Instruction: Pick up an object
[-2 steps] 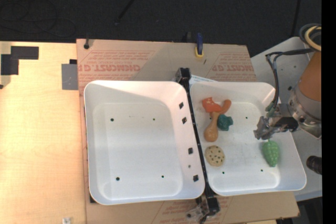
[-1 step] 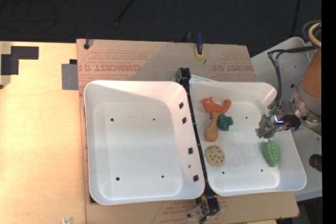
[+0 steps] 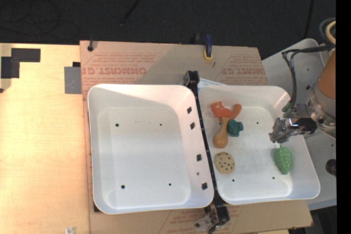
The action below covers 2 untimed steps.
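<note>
The left bin [image 3: 109, 112] lay on the brown cardboard [image 3: 137, 66], and the right bin [image 3: 258, 189] lay directly beside it, the two rims touching along a black divider [image 3: 198, 134]. All objects were in the right bin, so I describe them from its left wall. Nearest to this wall, in the lower part, was a round cookie [image 3: 224, 163] with dark spots. Just above it stood a tan toy [image 3: 221, 137] with a long neck, and an orange toy [image 3: 224, 110] lay across the top end of that neck. A small teal piece [image 3: 235, 128] was touching the tan toy on its right side. Far from the left wall, near the right rim of this bin, was a green bunch of grapes [image 3: 283, 160]. The gripper [image 3: 279, 134] was just above the grapes; whether it was open or closed I cannot tell, and nothing was visibly held.
</note>
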{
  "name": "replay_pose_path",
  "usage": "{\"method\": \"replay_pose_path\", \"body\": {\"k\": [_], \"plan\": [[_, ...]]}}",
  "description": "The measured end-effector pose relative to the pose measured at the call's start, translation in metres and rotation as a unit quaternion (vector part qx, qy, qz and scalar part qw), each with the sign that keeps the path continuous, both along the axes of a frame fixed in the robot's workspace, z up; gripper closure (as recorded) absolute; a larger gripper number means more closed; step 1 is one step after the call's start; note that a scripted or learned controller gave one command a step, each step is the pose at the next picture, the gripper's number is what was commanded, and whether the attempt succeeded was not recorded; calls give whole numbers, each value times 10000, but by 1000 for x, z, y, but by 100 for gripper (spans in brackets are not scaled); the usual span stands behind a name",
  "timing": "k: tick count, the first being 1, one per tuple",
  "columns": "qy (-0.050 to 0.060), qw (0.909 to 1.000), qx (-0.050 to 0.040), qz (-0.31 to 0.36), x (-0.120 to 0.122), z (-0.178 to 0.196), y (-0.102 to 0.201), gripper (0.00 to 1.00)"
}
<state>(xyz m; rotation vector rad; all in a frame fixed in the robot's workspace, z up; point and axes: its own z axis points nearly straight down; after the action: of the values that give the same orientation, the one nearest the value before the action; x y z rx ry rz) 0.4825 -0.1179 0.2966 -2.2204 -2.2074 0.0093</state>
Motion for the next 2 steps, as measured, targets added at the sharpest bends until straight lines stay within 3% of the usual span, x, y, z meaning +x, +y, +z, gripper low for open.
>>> {"method": "replay_pose_path", "body": {"k": [2], "plan": [[21,10000,5,-2,0,18,-1,100]]}}
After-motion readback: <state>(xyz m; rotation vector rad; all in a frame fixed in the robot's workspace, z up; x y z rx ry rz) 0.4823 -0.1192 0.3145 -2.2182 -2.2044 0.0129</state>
